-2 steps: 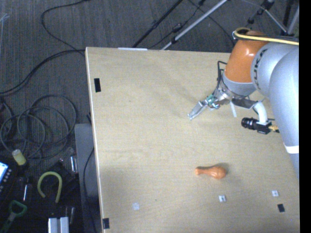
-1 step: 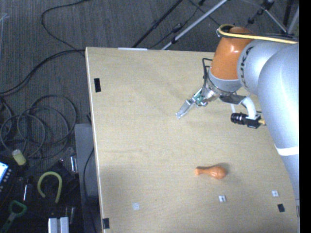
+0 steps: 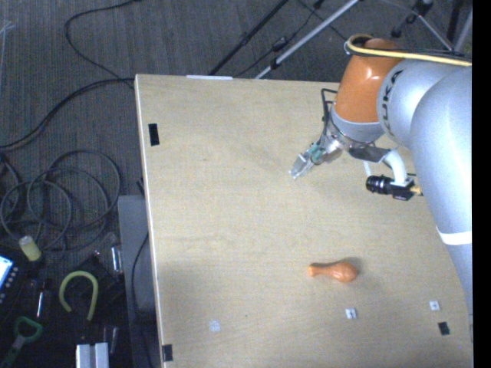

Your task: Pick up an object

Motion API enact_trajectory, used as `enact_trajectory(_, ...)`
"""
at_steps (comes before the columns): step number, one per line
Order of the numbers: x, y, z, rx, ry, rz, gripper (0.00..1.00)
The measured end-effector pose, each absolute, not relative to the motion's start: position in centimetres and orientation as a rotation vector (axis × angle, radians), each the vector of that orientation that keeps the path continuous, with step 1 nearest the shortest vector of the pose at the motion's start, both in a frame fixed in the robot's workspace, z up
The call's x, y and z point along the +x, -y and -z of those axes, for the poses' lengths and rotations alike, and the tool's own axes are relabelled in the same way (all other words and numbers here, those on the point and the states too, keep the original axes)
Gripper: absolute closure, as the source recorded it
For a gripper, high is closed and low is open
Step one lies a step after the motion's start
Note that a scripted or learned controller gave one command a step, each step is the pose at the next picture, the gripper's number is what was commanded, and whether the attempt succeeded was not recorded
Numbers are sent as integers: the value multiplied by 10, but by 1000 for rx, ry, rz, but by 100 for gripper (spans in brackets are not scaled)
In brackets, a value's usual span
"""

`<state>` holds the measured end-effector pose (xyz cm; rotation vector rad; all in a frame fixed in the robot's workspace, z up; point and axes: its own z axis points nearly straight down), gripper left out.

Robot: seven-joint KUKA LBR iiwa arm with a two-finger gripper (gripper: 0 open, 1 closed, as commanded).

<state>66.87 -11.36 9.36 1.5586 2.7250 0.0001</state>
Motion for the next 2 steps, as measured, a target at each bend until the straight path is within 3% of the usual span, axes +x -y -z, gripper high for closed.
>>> enact_trajectory(1, 669, 70, -184, 1789, -2581, 1, 100)
enact_trajectory(2, 668, 127, -166, 1222, -2893, 2, 100)
